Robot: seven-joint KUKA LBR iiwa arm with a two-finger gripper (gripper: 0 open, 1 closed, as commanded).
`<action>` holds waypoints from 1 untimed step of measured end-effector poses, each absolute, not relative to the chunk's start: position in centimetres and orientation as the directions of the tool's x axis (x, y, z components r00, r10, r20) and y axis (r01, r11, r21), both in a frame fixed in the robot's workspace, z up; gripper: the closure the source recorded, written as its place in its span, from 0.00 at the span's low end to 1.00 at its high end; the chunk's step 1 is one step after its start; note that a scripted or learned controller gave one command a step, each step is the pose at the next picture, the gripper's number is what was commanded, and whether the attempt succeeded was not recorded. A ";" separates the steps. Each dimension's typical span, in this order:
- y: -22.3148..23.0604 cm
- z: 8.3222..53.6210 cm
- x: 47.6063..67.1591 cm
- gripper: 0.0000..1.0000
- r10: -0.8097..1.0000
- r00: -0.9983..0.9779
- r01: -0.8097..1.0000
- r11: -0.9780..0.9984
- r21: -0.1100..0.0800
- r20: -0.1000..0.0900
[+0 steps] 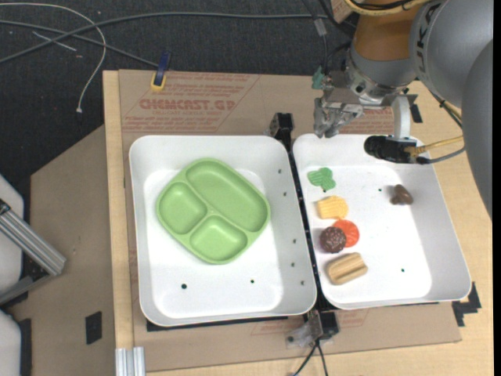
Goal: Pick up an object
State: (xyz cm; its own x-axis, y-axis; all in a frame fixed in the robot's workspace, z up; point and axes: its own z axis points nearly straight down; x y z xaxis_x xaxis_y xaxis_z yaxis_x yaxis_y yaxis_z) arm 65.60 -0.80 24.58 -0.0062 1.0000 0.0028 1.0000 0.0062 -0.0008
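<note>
At the far left a ribbed metal rail [31, 245] lay at a slant over the dark, rough carpet [47, 92], and thin pale cables [55, 23] looped across the carpet above it. The surface [117, 210] was covered by a flat sheet of brown cardboard with faded red print along its upper edge, where a small blue and yellow clip [162, 69] sat.

The left bin [149, 288] was smooth white plastic, shallow, with rounded corners. In it lay a pale green plate [213, 210], glossy and rounded, turned at an angle and divided into three compartments. A black clamp [280, 124] stood at the top of the seam where the two bins met.

The right bin [423, 257] was of the same make and held the small pieces for picking. Down its left side ran a column: a knobbly green piece [321, 178], a ridged yellow piece [332, 207] below it, a dark bumpy ball [333, 240] touching a smooth orange-red disc [349, 230], and a tan, roll-shaped piece [346, 268] lowest. A brown lump [401, 195] lay apart toward the right.

The tool [329, 125], bare metal, hung over the upper left corner of the right bin, above the green piece and clear of every piece. I could not tell whether it was spread or pressed together. It held nothing that could be seen. The grey arm [462, 45], with its glossy orange band [391, 14], reached in from the upper right.
</note>
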 end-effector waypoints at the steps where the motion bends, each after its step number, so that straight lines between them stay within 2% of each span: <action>1: 4.1 24.8 64.4 1.00 1.000 -0.006 1.000 0.006 -0.002 0.003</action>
